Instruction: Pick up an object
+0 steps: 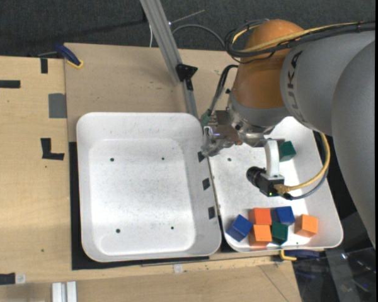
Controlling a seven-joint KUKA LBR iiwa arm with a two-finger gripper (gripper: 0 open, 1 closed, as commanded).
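Orange, blue and green blocks, 6 in all, cluster at the right bin's near edge. 1 green block lies farther back, right of the gripper. The gripper hangs over the bin's left rim, and whether it is open or closed cannot be told.

White bin at 8 o'clock and its twin at 4 o'clock look like smooth plastic, kinda speckled; tabletop is matt wood, blocks matt too.

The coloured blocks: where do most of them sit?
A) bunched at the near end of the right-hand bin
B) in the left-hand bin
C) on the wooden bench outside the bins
A: the cluster of blocks, blue, orange and green, lies together at the near end of the right-hand bin.
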